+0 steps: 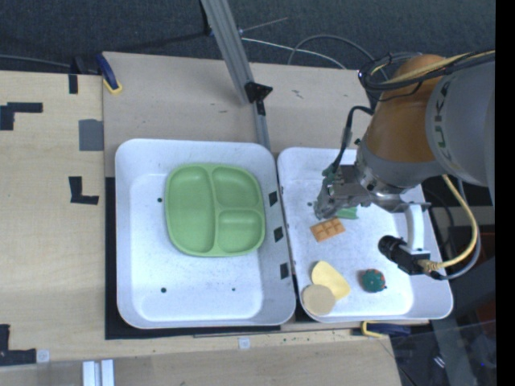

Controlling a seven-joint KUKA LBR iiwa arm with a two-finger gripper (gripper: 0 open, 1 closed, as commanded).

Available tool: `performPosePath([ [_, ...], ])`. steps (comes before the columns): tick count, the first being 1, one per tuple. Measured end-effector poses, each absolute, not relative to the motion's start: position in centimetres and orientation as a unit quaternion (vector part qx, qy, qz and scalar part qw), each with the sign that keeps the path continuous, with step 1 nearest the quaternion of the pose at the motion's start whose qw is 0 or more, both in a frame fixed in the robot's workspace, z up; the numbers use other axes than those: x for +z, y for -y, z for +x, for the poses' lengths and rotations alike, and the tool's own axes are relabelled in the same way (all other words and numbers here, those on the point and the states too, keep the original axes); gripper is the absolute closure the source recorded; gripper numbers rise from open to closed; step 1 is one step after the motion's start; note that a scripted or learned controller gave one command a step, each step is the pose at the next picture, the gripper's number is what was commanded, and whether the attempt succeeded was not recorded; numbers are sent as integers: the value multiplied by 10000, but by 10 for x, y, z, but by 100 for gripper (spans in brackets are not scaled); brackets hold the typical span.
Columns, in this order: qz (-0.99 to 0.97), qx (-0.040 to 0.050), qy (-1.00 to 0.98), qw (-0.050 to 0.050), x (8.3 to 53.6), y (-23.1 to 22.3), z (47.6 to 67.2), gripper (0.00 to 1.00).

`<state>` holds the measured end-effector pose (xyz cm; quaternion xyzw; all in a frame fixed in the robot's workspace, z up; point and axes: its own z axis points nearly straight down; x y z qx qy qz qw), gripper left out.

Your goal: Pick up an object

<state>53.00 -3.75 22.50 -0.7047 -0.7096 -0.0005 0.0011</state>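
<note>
So your tool point(330, 203) is down in the right shallow white bin point(294, 215), sitting just above a small orange waffle-textured square point(327, 230), with something green point(348, 212) poking out right beside it. Honestly can't tell how the tool stands from this angle. Near the bin's front edge you've got a pale yellow rounded piece point(331, 278) touching a tan disc point(318, 299), and a little teal ball point(372, 280) off to the side. Left white bin point(137, 215) holds a green plastic divided plate point(215, 209)
</note>
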Motion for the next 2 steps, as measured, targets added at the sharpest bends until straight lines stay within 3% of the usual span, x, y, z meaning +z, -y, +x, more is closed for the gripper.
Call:
performPosePath([
  [2, -7044, 1, 7098, 14, 240, -61, 512, 100],
])
